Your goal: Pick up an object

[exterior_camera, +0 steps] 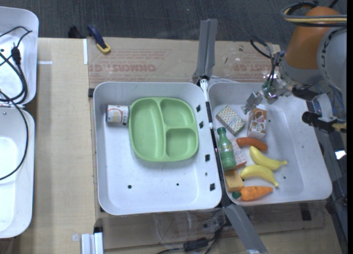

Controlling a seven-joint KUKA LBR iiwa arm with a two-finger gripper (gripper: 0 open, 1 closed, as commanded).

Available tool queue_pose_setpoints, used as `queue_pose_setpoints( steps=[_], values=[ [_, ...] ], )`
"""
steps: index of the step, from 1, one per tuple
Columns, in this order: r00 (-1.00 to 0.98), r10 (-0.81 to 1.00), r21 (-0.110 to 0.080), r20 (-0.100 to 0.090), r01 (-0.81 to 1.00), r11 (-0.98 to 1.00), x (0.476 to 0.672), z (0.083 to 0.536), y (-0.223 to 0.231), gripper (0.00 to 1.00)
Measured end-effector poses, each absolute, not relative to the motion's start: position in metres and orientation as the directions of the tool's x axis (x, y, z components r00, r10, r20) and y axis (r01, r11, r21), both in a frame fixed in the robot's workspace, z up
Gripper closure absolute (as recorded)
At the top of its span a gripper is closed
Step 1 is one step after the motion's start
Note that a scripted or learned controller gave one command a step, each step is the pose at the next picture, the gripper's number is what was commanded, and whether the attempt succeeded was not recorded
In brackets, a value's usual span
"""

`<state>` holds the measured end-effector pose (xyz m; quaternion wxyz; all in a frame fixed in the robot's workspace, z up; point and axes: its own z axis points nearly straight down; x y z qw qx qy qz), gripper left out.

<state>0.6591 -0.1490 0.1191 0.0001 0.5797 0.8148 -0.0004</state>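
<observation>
My jaws [255,102] hang over the far part of the right bin [300,153], above the heap of toy food; I cannot tell whether they are parted or closed, and nothing shows between them.

The things nearest below them are a small patterned packet [230,119], pale with tiny dots and lying flat, and a snack box [257,123] in red and white, just beside it. Toward the near edge lie a green bottle [225,147] along the divider, an orange sausage [252,144], two yellow bananas [263,166] side by side, a yellow block [234,180] and a carrot [255,193] at the front, all close together or touching.

The left bin [149,192] holds a green divided plate [164,129] with three compartments, and a small white can [117,115] on its side just left of it. Both bins sit on the desk [60,137].
</observation>
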Motion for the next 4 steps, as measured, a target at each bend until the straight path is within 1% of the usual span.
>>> queue_pose_setpoints(
  steps=[1,2,3,4],
  values=[
    [-0.440,0.898,0.004,-0.003,0.898,0.440,0.613,0.094,-0.159,0.00],
    [-0.658,0.753,0.001,-0.001,0.753,0.658,0.608,0.092,-0.113,0.00],
    [-0.652,0.758,0.002,-0.007,0.758,0.652,0.610,0.102,-0.118,1.00],
    [-0.614,0.790,0.000,-0.001,0.790,0.614,0.630,0.191,-0.028,1.00]
  ],
)
